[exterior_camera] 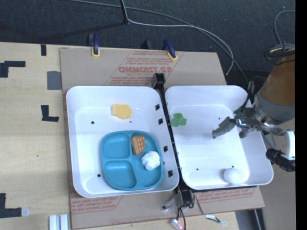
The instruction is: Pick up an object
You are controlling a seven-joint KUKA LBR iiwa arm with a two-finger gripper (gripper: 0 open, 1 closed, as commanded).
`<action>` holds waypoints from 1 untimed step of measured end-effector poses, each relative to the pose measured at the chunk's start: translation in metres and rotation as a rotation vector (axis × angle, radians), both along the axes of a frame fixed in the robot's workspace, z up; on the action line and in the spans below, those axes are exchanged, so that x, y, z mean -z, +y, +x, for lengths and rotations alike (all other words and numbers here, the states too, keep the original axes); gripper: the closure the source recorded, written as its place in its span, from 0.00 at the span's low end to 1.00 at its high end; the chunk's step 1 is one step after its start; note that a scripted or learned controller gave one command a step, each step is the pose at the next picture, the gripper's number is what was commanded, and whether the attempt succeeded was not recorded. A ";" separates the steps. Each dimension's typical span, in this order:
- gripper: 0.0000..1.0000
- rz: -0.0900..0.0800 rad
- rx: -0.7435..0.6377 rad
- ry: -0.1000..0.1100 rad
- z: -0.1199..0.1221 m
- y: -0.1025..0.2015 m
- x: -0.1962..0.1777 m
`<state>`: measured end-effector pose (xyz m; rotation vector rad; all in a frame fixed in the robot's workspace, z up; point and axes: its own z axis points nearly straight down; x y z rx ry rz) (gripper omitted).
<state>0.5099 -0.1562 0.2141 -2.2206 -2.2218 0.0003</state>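
My gripper (230,132) hangs over the right side of the right bin (206,96). It is open, its two dark fingers spread apart with nothing between them. A green object (178,120) lies at the left wall of that bin, well to the gripper's left. A white ball (234,175) rests near the bin's front edge, below the gripper. In the left bin (81,104) a yellow piece (122,111) lies toward the back. A blue sectioned tray (117,169) there holds a brown waffle-like piece (138,144) and a white lump (151,160).
The two bins meet at a black-clipped divider (165,123) on a cardboard sheet (139,66). Cables (192,28) run across the dark floor behind. The arm's orange band (280,83) stands at the right edge above the bin wall.
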 end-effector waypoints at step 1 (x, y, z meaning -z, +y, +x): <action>0.00 0.000 -0.004 -0.008 0.036 0.038 -0.083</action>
